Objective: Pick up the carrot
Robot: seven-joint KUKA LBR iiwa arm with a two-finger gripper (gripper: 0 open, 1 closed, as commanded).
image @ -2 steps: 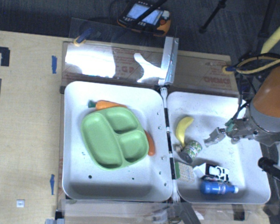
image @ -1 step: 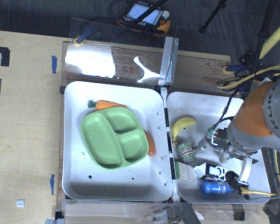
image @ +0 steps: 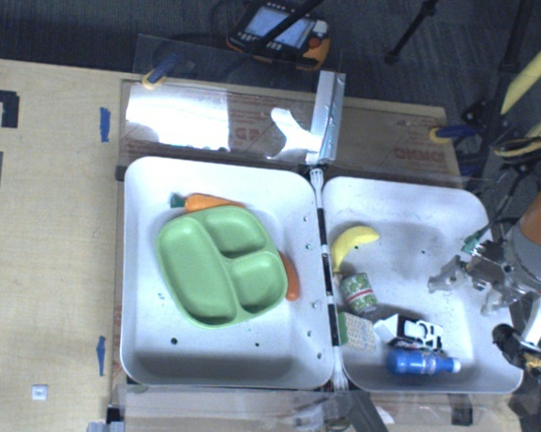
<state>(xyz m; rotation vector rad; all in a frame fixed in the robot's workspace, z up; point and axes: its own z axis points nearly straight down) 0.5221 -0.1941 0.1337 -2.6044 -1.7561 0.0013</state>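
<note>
The carrot [image: 213, 202] is lying in the left bin [image: 143, 274], tucked along the far edge of a green divided plate [image: 221, 264] — most of it is hidden under the plate. A second orange piece [image: 291, 280] is showing at the plate's right edge. The gripper [image: 477, 271] is hanging over the right bin [image: 412, 209], well apart from the carrot; whether it is spread or pressed together cannot be told. A banana [image: 351, 242], a small can [image: 359, 292] and a blue bottle [image: 420, 364] are lying in that right bin.

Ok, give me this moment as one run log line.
carrot: left bin, partly under green tray | tool: over right bin, nothing seen held | pick: not done
</note>
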